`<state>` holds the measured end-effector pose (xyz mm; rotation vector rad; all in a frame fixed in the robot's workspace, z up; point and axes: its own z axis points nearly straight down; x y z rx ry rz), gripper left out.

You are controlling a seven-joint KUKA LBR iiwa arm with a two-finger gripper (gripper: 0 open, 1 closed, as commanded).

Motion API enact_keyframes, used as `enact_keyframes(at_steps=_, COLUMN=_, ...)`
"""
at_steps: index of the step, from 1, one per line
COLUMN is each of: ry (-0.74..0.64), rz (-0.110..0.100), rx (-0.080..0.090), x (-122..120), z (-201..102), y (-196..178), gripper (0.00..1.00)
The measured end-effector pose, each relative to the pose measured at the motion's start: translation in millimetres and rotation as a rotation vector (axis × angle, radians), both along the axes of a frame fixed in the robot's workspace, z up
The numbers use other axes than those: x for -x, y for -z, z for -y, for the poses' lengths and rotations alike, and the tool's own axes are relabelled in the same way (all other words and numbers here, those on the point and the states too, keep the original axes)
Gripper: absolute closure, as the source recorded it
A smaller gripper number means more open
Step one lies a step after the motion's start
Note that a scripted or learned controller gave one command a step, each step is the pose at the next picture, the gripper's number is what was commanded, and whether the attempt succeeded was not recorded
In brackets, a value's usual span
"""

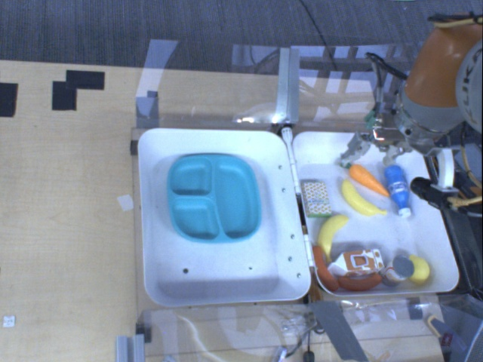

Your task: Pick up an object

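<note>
End effector (374,150) spread open, holding nothing, over right bin's (451,236) far edge, carrot (368,179) just below it lying diagonally, tip toward far left, bottle (397,188) beside, left bin (151,225) roomy around blue tray (213,197)

A single fixed camera hangs above the pale wooden bench (68,225) and looks down at a slant, far enough off to take in both shallow white plastic bins: the left bin (151,202) sits mid-frame, the right bin (445,266) runs toward the right edge. Dark grey carpet (151,10) fills the top strip, beyond the bench's far edge. The grey arm with its orange band (438,66) enters at the upper right corner.
</note>
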<state>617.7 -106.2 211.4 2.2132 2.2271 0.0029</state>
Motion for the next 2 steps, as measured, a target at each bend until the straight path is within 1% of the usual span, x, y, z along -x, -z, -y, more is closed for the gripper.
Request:
enact_keyframes(at_steps=1, ry=-0.194, rz=0.003, rx=0.002, x=38, z=27, y=-43, gripper=0.0)
enact_keyframes(at_steps=2, ry=0.024, rz=-0.001, rx=0.0, x=46, z=35, y=78, gripper=0.0)
